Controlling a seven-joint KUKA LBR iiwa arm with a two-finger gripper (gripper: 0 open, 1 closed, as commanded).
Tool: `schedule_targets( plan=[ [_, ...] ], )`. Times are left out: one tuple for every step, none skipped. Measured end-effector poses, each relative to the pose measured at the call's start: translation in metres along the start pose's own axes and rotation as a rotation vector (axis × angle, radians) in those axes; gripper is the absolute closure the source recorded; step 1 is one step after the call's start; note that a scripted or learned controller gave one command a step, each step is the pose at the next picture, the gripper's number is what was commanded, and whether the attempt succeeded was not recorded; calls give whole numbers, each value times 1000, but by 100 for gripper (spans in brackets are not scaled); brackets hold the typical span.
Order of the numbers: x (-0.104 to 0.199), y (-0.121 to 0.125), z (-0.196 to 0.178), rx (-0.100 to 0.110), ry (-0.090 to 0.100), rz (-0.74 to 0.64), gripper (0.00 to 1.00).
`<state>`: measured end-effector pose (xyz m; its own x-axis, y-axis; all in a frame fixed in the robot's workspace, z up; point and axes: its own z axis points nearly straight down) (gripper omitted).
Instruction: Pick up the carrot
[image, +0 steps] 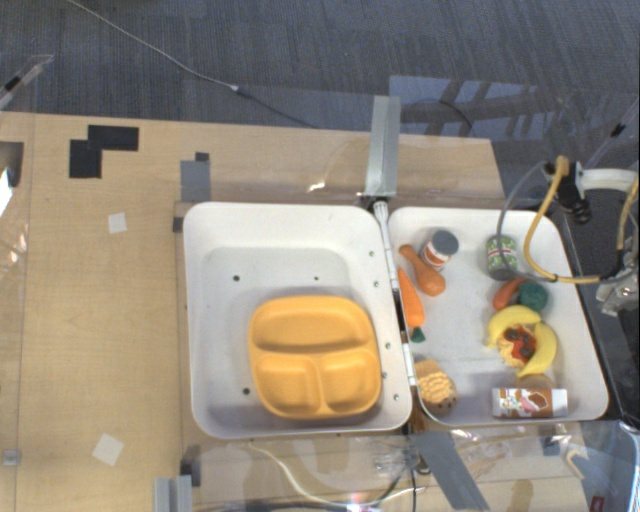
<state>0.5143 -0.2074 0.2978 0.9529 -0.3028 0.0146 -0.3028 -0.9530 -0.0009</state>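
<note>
The carrot (408, 297) is a thin orange stick with a green end. It lies in the right bin (585, 340), tight along the bin's left wall, with the green end pointing toward the front. A brown drumstick-shaped toy (427, 274) rests just to its right, close to its upper end.
The right bin also holds a small can (441, 245), a green can on its side (503, 255), an orange-and-green toy (520, 294), a banana (527, 336), a white bottle (530, 402) and a round biscuit (436, 386). A yellow divided tray (315, 355) sits in the left bin (215, 300). Cables (545, 215) hang at the right.
</note>
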Motion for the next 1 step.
schedule_targets(
  plan=[
    [-19,1,143,5,-24,2,100]
  ],
)
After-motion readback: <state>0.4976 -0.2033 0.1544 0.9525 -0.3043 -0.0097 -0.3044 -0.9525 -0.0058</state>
